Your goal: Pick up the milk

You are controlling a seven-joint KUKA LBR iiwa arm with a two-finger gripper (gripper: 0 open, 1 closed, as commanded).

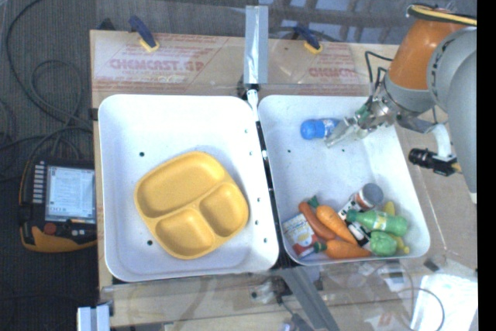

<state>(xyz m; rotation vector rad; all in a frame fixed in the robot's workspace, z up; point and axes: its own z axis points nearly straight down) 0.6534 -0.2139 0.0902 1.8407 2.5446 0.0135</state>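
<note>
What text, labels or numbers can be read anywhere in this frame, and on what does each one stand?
"CHEMCAST" in faded red, followed by a few unclear characters, on the brown protective sheet behind the left bin.
A second red print on the same sheet behind the right bin: partly covered, unreadable.
Handheld pendant screen on the floor: lines of text, too small to read.
Small carton and bottles in the right bin: labels too small and blurred.

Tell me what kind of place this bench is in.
Probably a robotics lab or test cell: a robot arm over two white bins of toy food, a teach pendant on carpet, and cables across the floor.
</note>
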